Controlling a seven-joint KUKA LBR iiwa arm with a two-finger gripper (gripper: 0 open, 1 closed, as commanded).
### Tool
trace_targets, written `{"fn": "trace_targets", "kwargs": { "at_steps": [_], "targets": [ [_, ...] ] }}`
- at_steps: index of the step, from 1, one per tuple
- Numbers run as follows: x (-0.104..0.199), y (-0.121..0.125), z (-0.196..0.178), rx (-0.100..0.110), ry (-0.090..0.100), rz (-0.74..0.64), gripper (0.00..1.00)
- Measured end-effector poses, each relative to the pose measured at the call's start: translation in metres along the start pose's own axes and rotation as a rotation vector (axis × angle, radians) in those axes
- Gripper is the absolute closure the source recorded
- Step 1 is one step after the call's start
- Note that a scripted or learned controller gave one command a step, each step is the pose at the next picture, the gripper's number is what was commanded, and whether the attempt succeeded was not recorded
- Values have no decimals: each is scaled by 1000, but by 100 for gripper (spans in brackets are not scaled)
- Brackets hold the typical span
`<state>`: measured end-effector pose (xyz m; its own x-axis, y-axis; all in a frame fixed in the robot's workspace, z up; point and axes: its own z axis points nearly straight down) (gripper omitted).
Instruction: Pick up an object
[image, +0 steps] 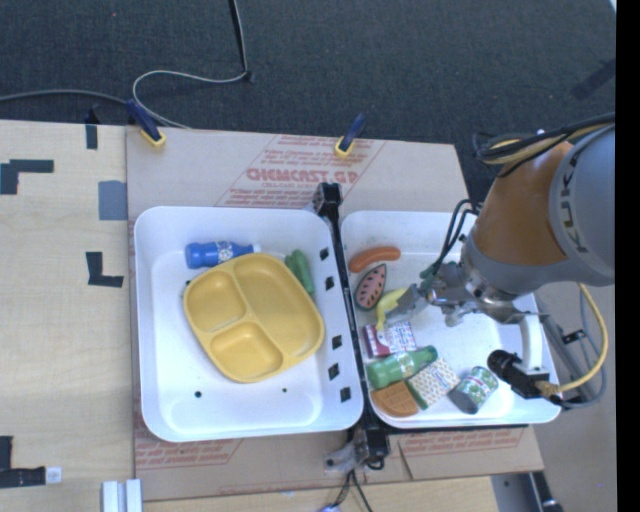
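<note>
My gripper hangs low over the left part of the right bin, at the end of the grey and orange arm. Right under it lies a small yellow item, partly covered. Close by are a watermelon slice, a hot dog and a red-and-white packet. Toward the front of the bin lie a green bottle, an orange waffle-like piece, a patterned packet and a small can.
The left bin holds a yellow divided plate, a blue bottle and a green item. A black divider separates the bins. Cables loop beside the right bin's right side.
</note>
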<state>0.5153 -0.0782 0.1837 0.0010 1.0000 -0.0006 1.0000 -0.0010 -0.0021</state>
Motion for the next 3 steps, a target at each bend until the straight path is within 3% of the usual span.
{"fn": "trace_targets", "kwargs": {
  "at_steps": [1,2,3],
  "targets": [
    [-21,73,98,-7,-1,-3,0],
    [-21,72,89,-6,-1,-2,100],
    [79,60,-27,-3,1,-4,100]
  ]
}}
